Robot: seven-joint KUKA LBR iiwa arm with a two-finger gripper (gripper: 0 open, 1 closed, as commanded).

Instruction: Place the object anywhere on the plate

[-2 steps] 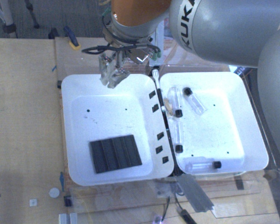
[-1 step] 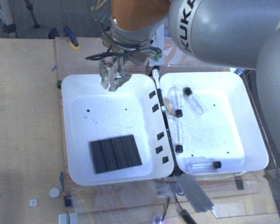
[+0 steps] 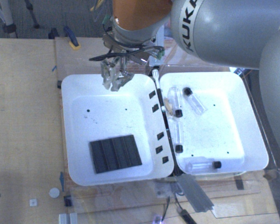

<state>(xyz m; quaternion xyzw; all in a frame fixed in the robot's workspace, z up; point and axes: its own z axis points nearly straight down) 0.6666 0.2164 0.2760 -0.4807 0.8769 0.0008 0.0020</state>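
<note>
1. My hand [image 3: 115, 80] hangs over the far rim of the left bin [image 3: 72, 125], well clear of the dark plate [image 3: 115, 153] at that bin's near side. Bare white floor lies between hand and plate.
2. The plate sits just inside the left bin's near wall, tilted slightly, with open floor on its left and a little on its right before the divider [image 3: 161, 125].
3. Hand state: cannot tell. The tips blur into a pale, glassy clump, and I can't make out whether anything sits between them.
4. Right bin [image 3: 252, 125], across the divider from the plate: four clear vials with black caps, one [image 3: 192, 99] near the far side, one [image 3: 174, 101] beside it by the divider, one [image 3: 177, 136] along the divider, one [image 3: 203, 164] at the near wall. All well away from my hand.
5. My arm [image 3: 214, 22] covers the right bin's far rim and the desk [image 3: 23, 125] behind it.
6. Vial bodies are transparent and hard to trace against the white.
</note>
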